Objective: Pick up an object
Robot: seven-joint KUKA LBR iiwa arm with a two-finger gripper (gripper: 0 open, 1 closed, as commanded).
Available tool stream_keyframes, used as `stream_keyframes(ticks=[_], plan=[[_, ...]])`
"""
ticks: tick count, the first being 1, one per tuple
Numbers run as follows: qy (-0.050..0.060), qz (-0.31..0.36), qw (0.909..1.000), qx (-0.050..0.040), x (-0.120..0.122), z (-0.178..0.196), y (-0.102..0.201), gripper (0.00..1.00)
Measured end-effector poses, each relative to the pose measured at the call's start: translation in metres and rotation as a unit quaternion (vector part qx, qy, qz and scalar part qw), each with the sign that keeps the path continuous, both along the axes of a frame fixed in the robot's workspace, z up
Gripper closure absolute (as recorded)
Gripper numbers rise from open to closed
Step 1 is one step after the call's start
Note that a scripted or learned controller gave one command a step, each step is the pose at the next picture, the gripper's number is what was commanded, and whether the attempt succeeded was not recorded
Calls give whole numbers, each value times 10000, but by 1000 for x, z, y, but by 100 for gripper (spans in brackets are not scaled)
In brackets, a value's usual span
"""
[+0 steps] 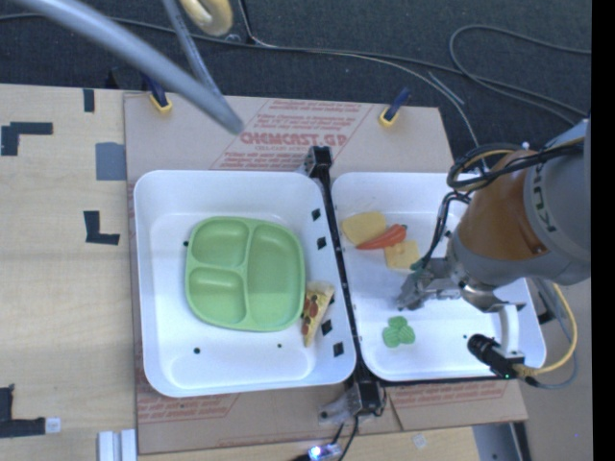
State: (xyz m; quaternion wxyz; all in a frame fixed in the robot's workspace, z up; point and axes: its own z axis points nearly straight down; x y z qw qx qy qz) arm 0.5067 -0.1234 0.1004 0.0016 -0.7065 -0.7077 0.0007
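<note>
Gripper of mine hangs in the right bin, just above the green toy; whether it grasps anything, I cannot tell.

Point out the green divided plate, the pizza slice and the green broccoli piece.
green divided plate (243, 273): camera view, central divider.
pizza slice (313, 310): camera view, middle of the topping.
green broccoli piece (398, 333): camera view, its centre.

camera view — fixed overhead, slanted | both bins in frame

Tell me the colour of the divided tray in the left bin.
Light green; the divided tray shows plainly in the camera view, lying in the left bin.
</note>
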Motion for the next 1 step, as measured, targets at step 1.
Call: stream_keyframes(ticks=[1], plan=[[-36,-5,10000,-12,5,59,-7,100]])
